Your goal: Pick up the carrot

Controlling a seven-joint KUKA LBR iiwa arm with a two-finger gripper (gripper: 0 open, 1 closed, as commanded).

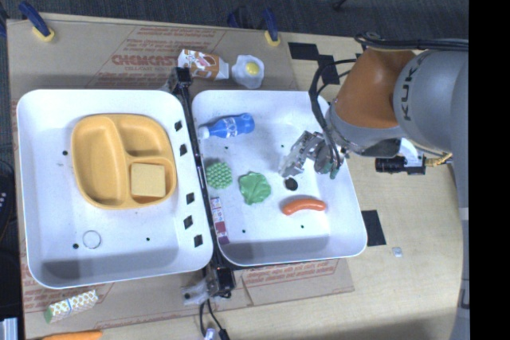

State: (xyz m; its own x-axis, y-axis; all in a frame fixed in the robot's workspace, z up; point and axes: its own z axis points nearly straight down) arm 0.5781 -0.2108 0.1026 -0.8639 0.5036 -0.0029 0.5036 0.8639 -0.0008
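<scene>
Claw (307,156) sits low over the right bin (343,231), in its right half, pointing down and left from the grey arm (430,103) with the orange band (368,87). Can't tell whether it is apart or together, too blurred and small. Nothing visibly in it.

Carrot (304,205) lies flat on the floor of the right bin, below the claw in the view, near but apart from it. Orange, long axis roughly left-right. A small dark thing (291,185) sits between claw and carrot, just above the carrot's left end, can't tell what it is.

Left of the carrot: green leafy piece (254,187), well clear of it. Further left a green bumpy round item (218,173) near the bin's left wall. Blue bottle (227,127) lies on its side in the upper left of the same bin, white cap end toward the left.

Left bin (40,195) holds a yellow divided tray (96,151), with a tan square block (148,178) in its lower right compartment.

On the surface (406,251) above the bins, on cardboard (143,56): a brown and white packet (199,64) and just right of it a white and yellow item (249,71). Blue clamps (36,20) at the cardboard's top edge. A patterned wrapper (72,305) lies below the left bin.
</scene>
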